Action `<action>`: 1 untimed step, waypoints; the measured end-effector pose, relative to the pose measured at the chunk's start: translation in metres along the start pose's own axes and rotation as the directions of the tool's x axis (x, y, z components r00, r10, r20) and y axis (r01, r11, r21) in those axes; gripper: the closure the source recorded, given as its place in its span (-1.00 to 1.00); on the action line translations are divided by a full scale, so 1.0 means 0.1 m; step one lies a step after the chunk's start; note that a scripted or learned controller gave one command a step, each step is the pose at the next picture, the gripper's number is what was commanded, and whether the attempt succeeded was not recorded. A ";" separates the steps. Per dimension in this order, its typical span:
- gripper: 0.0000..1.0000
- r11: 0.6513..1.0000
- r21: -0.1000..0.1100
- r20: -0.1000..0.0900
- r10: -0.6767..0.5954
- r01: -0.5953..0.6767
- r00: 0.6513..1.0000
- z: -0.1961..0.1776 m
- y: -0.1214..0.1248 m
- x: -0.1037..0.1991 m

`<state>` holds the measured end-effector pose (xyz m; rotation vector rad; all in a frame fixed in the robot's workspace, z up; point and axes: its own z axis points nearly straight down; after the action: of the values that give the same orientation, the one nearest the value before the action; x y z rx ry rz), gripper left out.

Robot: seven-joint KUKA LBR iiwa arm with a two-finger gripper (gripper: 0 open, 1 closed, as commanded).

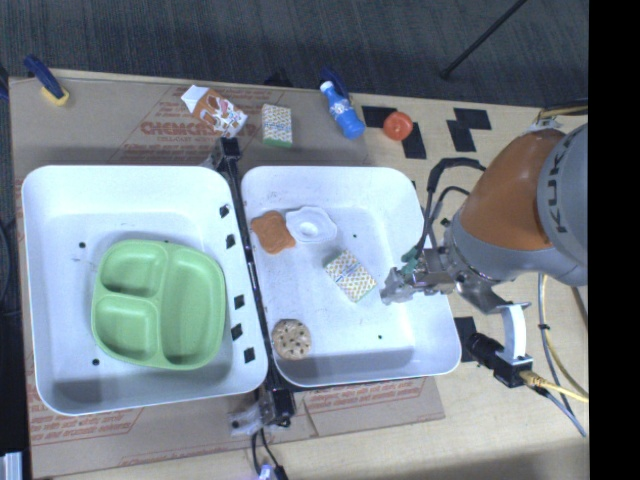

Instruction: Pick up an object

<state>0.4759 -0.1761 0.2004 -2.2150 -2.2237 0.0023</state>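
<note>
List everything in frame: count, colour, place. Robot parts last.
shallow white plastic bins: 2, white, side by side on the bench
green divided plastic tray: 1, green, left bin
orange-brown toast-shaped piece: 1, right bin, upper left
small white cup-like piece: 1, right bin, beside the toast piece
patterned rectangular packet: 1, pale with checks, right bin centre
round speckled cookie: 1, tan, right bin, lower left
blue plastic bottle: 1, bench behind the bins
small orange-red round object: 1, bench, right of the bottle
grey arm with orange band: 1, from the right
tool: 1, over the right bin's right side, beside the packet
</note>
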 end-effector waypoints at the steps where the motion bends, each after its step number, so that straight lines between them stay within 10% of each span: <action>1: 1.00 1.000 -0.003 0.001 -0.002 0.002 1.000 -0.59 0.37 0.12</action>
<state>0.5134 -0.1638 0.2590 -2.2155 -2.2280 0.0000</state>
